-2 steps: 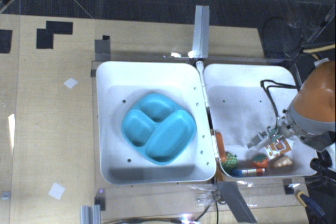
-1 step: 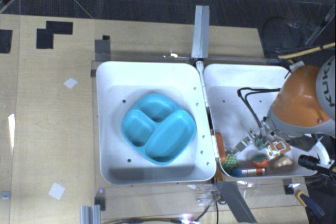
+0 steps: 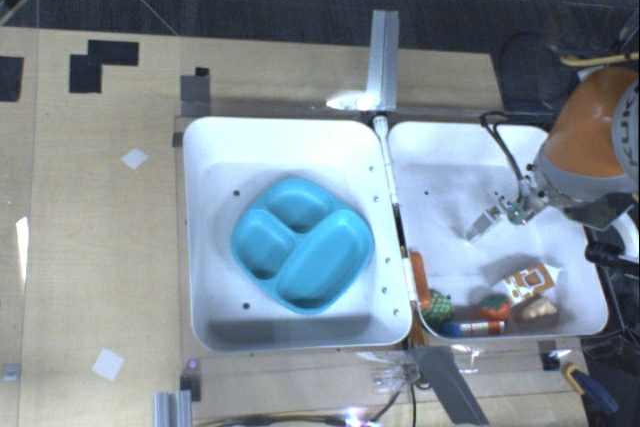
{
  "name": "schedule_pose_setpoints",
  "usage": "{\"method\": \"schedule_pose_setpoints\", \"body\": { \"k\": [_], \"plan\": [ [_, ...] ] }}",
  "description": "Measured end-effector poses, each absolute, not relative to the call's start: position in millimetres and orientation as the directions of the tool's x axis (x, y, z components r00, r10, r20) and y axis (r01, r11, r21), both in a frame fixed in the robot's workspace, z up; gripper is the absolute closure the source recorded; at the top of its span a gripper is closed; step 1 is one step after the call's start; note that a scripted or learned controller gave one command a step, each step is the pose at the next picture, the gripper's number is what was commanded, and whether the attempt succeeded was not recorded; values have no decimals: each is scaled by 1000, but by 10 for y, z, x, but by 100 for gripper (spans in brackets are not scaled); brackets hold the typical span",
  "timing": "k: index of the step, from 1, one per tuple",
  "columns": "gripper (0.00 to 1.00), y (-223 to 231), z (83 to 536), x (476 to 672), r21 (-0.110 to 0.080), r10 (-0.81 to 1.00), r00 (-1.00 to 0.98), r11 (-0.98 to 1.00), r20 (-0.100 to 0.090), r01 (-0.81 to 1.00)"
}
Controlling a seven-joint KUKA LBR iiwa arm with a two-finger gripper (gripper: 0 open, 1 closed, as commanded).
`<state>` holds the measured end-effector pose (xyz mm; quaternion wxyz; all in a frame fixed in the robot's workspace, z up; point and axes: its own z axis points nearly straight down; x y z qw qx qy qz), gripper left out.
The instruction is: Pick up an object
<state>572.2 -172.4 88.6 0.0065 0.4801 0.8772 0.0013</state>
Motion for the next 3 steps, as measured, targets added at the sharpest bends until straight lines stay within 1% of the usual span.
{"method": "schedule_pose_setpoints", "body": {
  "k": [1, 2, 3],
  "plan": [
    [0, -1449, 1056, 5226, 4, 863, -506, 506, -3, 863],
    [0, -1946, 892, 4907, 9, 854, -521, 521, -11, 854],
    [0, -1698, 896, 4914, 9, 812, -583, 583, -14, 812]
  ]
}}
